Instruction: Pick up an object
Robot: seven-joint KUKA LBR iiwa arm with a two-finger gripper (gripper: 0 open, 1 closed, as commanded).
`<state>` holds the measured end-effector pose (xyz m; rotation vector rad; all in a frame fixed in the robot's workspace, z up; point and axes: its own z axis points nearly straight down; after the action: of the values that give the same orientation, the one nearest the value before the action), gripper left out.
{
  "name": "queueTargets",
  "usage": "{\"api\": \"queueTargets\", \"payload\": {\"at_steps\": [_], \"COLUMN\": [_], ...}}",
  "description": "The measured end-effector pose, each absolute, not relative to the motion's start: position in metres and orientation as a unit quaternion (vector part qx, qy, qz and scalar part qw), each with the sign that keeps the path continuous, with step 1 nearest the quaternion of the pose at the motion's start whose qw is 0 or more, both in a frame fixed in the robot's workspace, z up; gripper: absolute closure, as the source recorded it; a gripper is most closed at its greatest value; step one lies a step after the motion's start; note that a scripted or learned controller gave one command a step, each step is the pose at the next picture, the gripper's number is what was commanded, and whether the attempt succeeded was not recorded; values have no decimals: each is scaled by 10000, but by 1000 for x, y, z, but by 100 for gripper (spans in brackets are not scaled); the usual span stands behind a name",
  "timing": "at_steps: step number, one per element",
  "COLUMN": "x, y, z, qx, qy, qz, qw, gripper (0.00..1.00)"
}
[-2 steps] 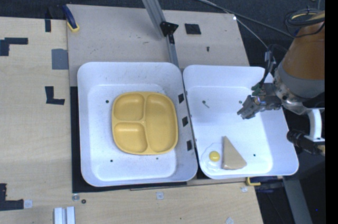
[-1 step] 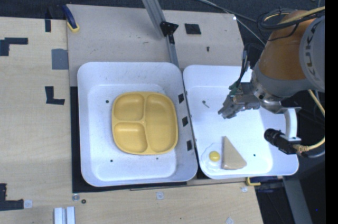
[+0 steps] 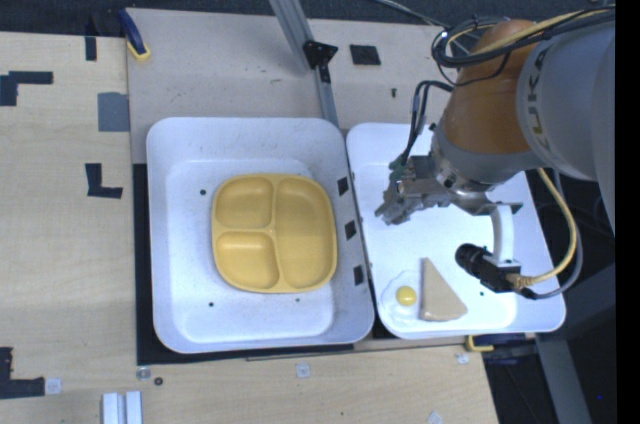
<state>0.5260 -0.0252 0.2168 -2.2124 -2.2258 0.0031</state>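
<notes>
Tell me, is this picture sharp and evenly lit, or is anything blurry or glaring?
In the camera view the light is soft and even, with no harsh glare on the white bins; the yellow plate looks fairly crisp, while the pincer is small, dark and slightly soft, its detail hard to read.

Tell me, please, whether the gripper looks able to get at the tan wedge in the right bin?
Probably yes: the tan wedge lies uncovered near the right bin's front edge, and the gripper hangs just behind it.

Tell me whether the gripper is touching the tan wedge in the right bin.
Apart. The camera view shows bare white bin floor between the gripper and the tan wedge, which lies nearer the front edge.
</notes>
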Motion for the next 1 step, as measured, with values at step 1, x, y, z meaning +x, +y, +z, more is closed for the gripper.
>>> {"api": "queueTargets", "payload": {"at_steps": [1], "x": [524], "y": [26], "z": [228], "qx": [-7045], "qy": [-7097], "qz": [0], "qw": [8], "gripper": [100]}}
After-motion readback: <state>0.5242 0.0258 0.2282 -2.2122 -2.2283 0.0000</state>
